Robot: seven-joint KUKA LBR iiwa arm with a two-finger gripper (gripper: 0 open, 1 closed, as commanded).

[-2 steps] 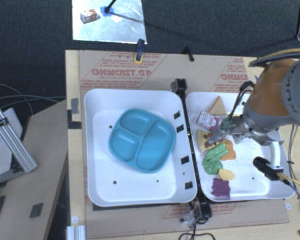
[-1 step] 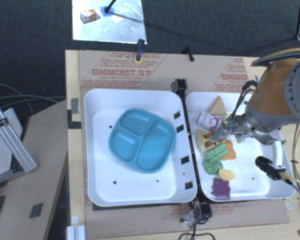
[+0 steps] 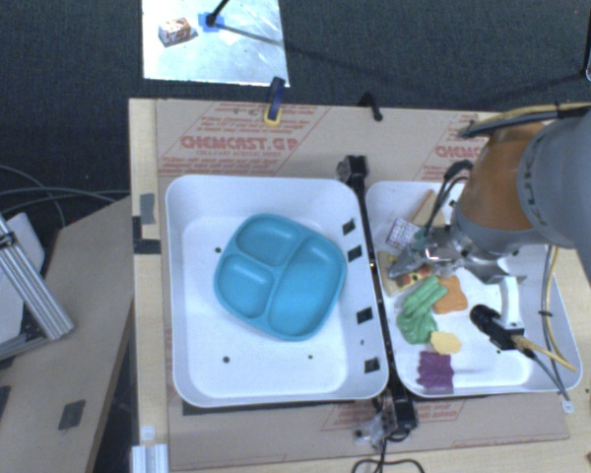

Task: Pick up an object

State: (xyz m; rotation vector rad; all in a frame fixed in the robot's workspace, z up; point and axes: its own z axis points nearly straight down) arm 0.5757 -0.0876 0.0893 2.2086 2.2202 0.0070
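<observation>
Pincer point(image 3: 411, 260): grip state cannot tell. Green toy point(image 3: 421, 308) just below: likely light, soft plastic; grasp across narrow middle.

This looks like a robotics lab or test cell. A grey industrial arm point(image 3: 542, 180) with an orange band reaches over a bench point(image 3: 246, 131) covered with printed cardboard. Left of the gripper point(image 3: 414, 260) sit two white bins point(image 3: 192, 264) joined by black clips. Loose cables point(image 3: 39, 197), dark carpet and an aluminium frame point(image 3: 20, 274) lie further left.
</observation>
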